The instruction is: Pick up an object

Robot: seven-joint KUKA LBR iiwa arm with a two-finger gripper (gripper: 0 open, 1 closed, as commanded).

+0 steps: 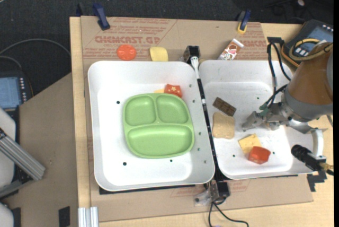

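The arm reaches in from the right, and its gripper [253,121] hangs low over the right bin [249,73], near the middle of its floor. The metal fingers point toward the left, but at this angle I cannot tell how far the jaws are apart, and nothing is seen between them, so I judge that no object is held yet.

The candidates for picking lie close around it. A tan slice like bread [223,126] lies on the left side of this bin, just beside the dividing wall. A small dark brown piece [224,107] lies a little above it. Below the gripper there is a yellow block [248,142], and a red piece [259,155] touches its lower right corner (the two overlap a little, which could make a clean grasp harder). The gripper seems nearest to the tan slice and the yellow block, but which one is the target I cannot say.

In the left bin [106,130] a green divided plate [158,125] lies in the centre, and a small red toy [173,90] touches its upper rim. On the worktop [85,61], above the bins, rest an orange round thing [126,52], a pale yellow piece [158,54] and a small packet [231,50], all well apart from the arm and probably outside its work.
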